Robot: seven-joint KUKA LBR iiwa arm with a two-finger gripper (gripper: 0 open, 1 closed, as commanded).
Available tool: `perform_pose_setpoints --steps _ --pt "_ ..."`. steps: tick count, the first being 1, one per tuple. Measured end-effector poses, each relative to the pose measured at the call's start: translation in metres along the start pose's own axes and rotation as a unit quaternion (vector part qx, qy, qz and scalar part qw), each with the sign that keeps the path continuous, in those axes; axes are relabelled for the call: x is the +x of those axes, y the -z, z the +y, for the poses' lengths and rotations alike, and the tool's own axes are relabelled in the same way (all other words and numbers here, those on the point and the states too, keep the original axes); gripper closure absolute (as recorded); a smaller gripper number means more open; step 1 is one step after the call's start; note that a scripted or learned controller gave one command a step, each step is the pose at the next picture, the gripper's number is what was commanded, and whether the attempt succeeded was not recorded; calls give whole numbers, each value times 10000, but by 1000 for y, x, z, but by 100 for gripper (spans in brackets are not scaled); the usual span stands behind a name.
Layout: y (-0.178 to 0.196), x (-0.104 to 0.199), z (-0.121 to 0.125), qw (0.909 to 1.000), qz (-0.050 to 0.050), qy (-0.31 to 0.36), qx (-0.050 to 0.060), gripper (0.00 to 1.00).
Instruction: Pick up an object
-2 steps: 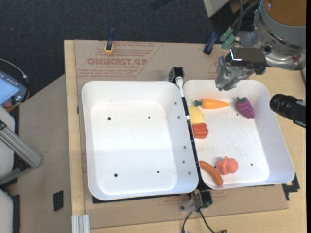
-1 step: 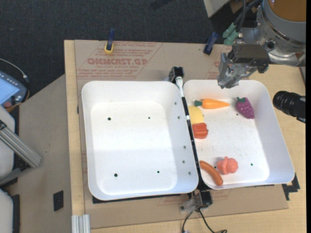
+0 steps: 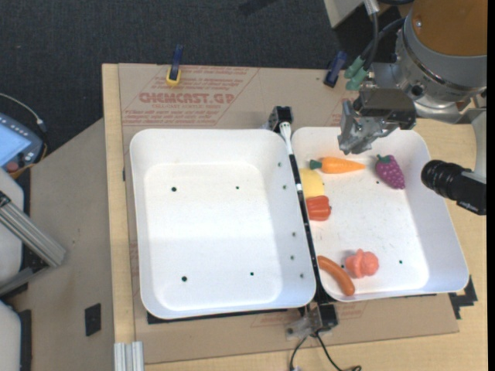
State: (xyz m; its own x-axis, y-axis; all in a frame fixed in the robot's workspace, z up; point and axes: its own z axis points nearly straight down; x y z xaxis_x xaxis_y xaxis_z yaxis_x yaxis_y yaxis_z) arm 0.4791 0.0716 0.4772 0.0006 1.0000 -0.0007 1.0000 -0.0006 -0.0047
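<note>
Right bin [image 3: 433, 242]: carrot [image 3: 340, 165] (under claw [image 3: 354, 144]).

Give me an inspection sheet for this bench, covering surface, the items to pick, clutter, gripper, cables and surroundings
Surface: cardboard sheet bearing the left bin and the right bin, side by side.
Job's things: in the right bin, carrot, purple grapes, yellow piece, red pepper, sausage, pink toy.
Clutter: nothing seen.
Gripper: gripper above the right bin's far edge, near the carrot; holds nothing.
Cables: cable at the near edge.
Surroundings: yellow clamp and blue clamp at the far edge.
</note>
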Motion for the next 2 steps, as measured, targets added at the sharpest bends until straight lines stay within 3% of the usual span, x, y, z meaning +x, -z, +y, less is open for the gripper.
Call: perform_pose_setpoints --steps 2 --pt "23 1 1 10000 1 7 -46 100"
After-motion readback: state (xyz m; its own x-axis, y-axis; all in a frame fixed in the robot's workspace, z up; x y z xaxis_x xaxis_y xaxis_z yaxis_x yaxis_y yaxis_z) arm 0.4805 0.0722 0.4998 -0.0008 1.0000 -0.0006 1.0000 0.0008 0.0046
